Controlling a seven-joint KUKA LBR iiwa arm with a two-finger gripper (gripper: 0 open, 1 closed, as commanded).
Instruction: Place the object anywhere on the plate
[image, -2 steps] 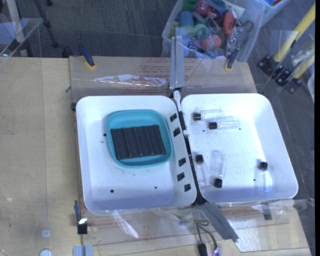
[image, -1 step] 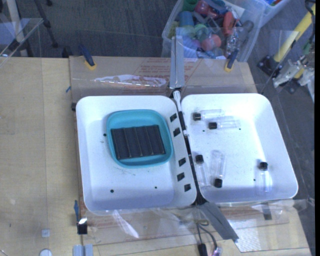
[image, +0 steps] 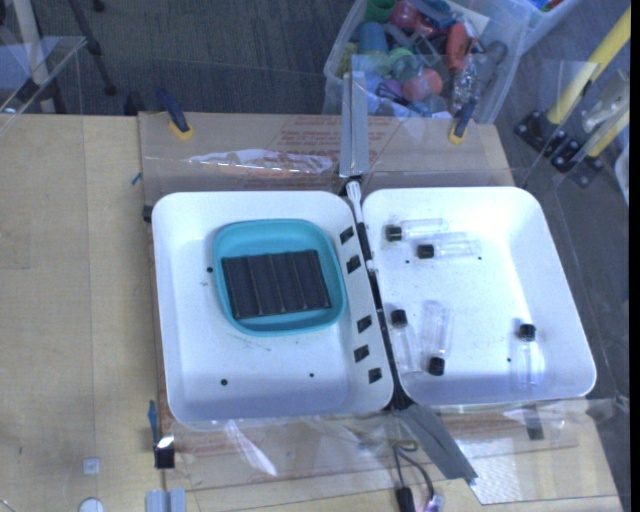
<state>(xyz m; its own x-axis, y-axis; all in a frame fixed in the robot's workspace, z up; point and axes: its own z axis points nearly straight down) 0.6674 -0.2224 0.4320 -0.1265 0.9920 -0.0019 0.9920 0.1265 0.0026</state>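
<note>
A teal, rounded-square plate (image: 277, 275) lies in the left white bin (image: 190, 350), and a dark ridged rectangle covers its middle. Several clear vials with black caps lie scattered in the right white bin (image: 560, 300). Two are near its back, one vial (image: 418, 229) just behind another vial (image: 452, 245). A third vial (image: 400, 338) rests along the divider beside a vial (image: 435, 335) whose cap points to the front. One more vial (image: 526, 358) lies near the front right corner.
A clear tub of colourful items (image: 425, 50) stands behind the bins. A blue clamp (image: 178, 123) and a second blue clamp (image: 460, 125) hold the board at the back. Black tabs (image: 362, 322) line the divider between the bins. Cables (image: 405, 480) lie at the front.
</note>
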